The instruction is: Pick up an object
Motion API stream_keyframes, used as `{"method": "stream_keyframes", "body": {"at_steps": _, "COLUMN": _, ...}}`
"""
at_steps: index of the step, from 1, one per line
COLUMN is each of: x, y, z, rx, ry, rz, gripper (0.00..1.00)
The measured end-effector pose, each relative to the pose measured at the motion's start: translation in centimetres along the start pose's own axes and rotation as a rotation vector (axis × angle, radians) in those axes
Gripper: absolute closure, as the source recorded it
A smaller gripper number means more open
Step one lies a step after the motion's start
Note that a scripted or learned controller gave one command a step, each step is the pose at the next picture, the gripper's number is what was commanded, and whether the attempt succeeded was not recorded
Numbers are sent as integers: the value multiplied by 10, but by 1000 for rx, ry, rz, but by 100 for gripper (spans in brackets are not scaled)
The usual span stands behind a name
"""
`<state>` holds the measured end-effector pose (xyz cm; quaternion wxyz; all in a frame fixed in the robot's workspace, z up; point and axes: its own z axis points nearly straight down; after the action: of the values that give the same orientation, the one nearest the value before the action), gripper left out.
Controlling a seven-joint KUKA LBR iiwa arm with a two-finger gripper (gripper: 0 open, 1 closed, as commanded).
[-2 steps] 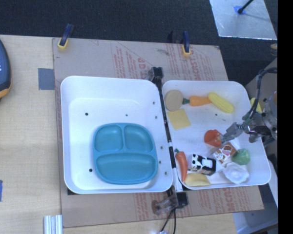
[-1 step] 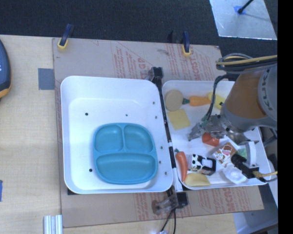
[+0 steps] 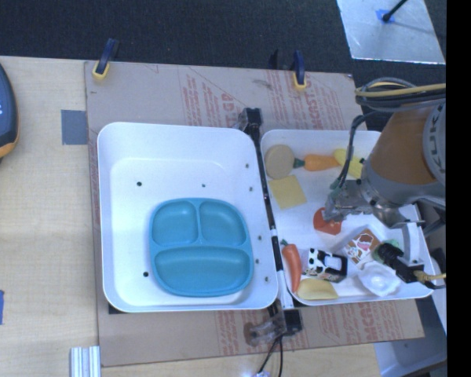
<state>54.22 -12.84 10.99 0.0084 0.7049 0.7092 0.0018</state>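
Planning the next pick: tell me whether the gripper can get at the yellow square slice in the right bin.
Probably yes. The yellow square slice lies flat with nothing on top, left of the gripper; only the tan round piece sits close behind it.

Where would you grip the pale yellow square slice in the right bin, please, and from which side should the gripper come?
Take the yellow square slice across two opposite straight edges, coming straight down from above. It lies flat on the floor of the right bin, so only its thin edges offer purchase. The tan round piece sits close at its far edge, so closing across the left and right edges looks safer.
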Motion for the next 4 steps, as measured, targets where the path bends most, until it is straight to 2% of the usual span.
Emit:
{"method": "stream_keyframes", "body": {"at_steps": 1, "x": 0, "y": 0, "z": 1, "rx": 1, "ry": 0, "rz": -1, "gripper": 0}}
{"method": "stream_keyframes", "body": {"at_steps": 2, "x": 6, "y": 72, "z": 19, "rx": 12, "ry": 9, "rz": -1, "gripper": 0}}
{"method": "stream_keyframes", "body": {"at_steps": 3, "x": -58, "y": 3, "z": 19, "rx": 22, "ry": 8, "rz": 11, "gripper": 0}}
{"method": "stream_keyframes", "body": {"at_steps": 4, "x": -54, "y": 7, "z": 8, "rx": 18, "ry": 9, "rz": 2, "gripper": 100}}
